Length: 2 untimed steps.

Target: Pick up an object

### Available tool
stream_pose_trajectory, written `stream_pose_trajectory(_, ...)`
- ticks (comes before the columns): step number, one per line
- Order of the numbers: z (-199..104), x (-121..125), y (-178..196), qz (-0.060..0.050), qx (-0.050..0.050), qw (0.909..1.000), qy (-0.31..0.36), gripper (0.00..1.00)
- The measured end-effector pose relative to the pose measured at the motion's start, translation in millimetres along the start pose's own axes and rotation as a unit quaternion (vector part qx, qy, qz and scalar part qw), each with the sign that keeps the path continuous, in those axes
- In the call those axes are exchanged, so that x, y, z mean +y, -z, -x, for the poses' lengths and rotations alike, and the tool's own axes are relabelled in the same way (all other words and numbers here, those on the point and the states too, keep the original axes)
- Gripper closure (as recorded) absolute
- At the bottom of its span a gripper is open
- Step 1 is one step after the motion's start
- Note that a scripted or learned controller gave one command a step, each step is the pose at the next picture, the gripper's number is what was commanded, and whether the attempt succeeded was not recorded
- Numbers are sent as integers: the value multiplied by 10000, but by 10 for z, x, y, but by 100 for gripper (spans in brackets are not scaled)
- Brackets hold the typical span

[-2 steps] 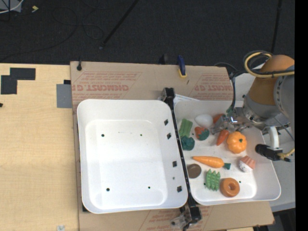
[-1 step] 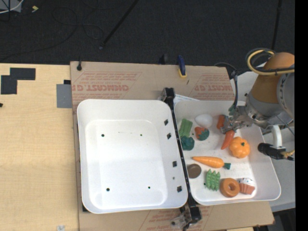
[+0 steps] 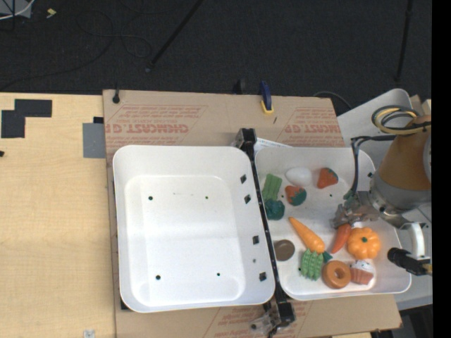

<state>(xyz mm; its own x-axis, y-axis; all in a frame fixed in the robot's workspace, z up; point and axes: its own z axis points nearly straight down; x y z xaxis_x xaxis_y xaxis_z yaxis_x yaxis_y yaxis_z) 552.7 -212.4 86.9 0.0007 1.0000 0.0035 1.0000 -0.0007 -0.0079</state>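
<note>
Where the pale wooden tabletop (image 3: 49,210) gives way to a sheet of printed cardboard (image 3: 176,122), two shallow white bins sit side by side. The left bin (image 3: 134,189) shows only its bare white floor. The right bin (image 3: 366,287) holds the toy food: a green block (image 3: 272,186) near its left wall, a dark teal piece (image 3: 275,209) just below it, and a brown disc (image 3: 284,249) lower down. Toward the middle lie a white egg shape (image 3: 298,176), a long carrot (image 3: 306,234) lying at a slant, and a green ridged piece (image 3: 310,265). Further right are a red-orange piece (image 3: 326,178), a doughnut (image 3: 337,274), a second small carrot (image 3: 341,238), a pumpkin (image 3: 363,243) and a cupcake (image 3: 362,271). The end effector (image 3: 350,212) hangs over the bin's right side, just above the small carrot and pumpkin; whether it is spread or pressed together cannot be told.
</note>
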Motion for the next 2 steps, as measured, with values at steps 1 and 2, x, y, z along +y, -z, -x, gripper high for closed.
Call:
stream_pose_trajectory(1,-425,709,14,53,-13,10000,34,100)
stream_pose_trajectory(2,-593,659,869,61,-18,10000,16,100)
